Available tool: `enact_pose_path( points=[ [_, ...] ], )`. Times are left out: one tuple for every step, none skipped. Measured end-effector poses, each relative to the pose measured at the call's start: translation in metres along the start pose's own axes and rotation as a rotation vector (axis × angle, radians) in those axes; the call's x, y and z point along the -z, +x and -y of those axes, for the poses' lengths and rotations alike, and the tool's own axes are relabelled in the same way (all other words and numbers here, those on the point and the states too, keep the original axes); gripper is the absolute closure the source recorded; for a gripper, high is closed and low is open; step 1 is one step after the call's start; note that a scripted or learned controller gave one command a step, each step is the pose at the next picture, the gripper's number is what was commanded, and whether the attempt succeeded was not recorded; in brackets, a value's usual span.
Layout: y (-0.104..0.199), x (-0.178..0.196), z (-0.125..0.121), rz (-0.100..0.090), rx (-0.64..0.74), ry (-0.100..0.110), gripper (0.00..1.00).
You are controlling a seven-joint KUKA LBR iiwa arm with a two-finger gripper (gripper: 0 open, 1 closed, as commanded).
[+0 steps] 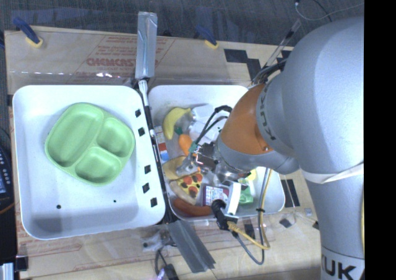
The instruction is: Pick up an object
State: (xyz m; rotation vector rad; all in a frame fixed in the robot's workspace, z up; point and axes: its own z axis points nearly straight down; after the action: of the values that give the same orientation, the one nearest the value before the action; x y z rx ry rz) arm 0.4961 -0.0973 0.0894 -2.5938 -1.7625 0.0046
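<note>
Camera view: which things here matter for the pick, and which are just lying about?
For the job: gripper, over the right bin; in that bin, close to it, the yellow banana, orange piece and pizza slice toy.
Lying about: green divided plate in the left bin; blue clamp beyond the left bin.

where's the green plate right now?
In the camera view's left: the green plate lies in the left bin, toward its upper middle. The arm is over the right bin.

white bins (37, 204) (229, 96): 2 | green plate (93, 143): 1 | banana (173, 121): 1 | orange piece (184, 144): 1
</note>
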Motion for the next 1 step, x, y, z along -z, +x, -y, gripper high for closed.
enact_pose_path(
  points=[
    [-0.001,0.0071,0.0002,0.002,0.002,0.005,1.0]
  ],
)
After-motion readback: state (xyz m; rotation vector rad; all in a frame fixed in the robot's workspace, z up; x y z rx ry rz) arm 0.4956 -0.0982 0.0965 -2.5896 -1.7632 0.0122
